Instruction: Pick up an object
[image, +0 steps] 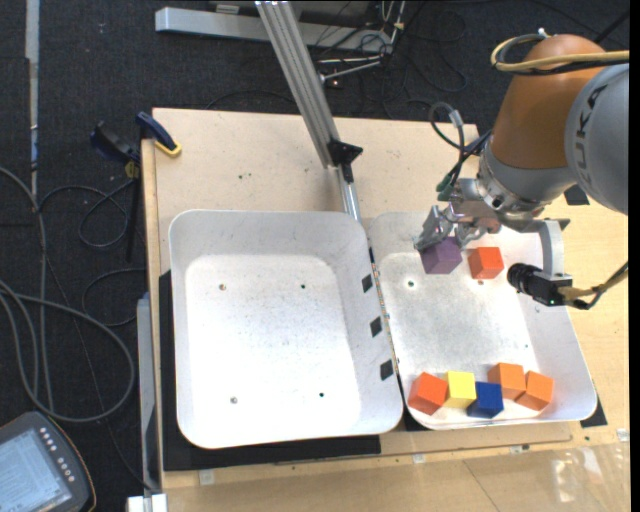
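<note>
My pincer (443, 235) grasps the small matte purple cube (441, 257), lifted near the far rim of the right shallow white bin (560, 335). Just beside it sits an orange cube (486, 262); bare floor spreads nearer.

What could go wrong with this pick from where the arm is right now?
The gripper sits right at the purple block, but a firm hold isn't clear, so the block may slip or get nudged. The orange block sits close beside it and could be knocked. Both lie near the right bin's far rim, which the fingers might strike.
</note>
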